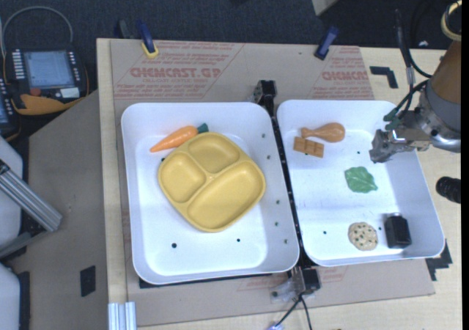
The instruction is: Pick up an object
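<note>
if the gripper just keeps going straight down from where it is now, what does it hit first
Probably bare floor of the right bin: the gripper hangs beside the green leaf, not over it, though height is unclear.

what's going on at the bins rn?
The arm reaches in from the right, with its gripper over the right bin, near the far right side. It isn't holding anything. In that bin lie a drumstick, a brown block, a green leaf, a cookie and a black block. The left bin has a yellow tray and a carrot beside it.
</note>
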`<state>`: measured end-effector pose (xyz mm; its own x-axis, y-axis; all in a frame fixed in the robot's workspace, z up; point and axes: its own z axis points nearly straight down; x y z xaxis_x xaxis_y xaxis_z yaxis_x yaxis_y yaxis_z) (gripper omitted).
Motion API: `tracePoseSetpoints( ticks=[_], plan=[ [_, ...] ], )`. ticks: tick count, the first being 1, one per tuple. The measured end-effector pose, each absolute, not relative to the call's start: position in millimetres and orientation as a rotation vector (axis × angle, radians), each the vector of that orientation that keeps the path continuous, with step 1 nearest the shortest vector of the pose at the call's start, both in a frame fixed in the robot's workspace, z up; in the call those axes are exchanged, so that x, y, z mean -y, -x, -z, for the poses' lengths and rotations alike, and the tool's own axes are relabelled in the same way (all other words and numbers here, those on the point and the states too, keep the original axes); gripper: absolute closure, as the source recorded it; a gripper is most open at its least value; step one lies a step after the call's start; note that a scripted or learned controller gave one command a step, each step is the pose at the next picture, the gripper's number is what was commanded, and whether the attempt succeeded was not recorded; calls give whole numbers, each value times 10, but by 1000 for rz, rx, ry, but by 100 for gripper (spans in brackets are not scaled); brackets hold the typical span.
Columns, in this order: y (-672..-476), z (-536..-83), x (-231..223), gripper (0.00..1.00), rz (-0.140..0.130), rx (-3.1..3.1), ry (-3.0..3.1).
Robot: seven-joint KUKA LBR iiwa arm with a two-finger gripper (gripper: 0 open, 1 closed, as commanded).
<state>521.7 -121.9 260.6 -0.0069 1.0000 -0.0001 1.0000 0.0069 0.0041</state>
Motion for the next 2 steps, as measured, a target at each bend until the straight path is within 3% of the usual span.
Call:
tracePoseSetpoints(
  ticks=[1, 2],
  plan=[
    [-5284, -2566, 693, 100, -2, -2230, -2216],
    [-5476, -2409, 277, 100, -1, -2228, -2217]
  ],
)
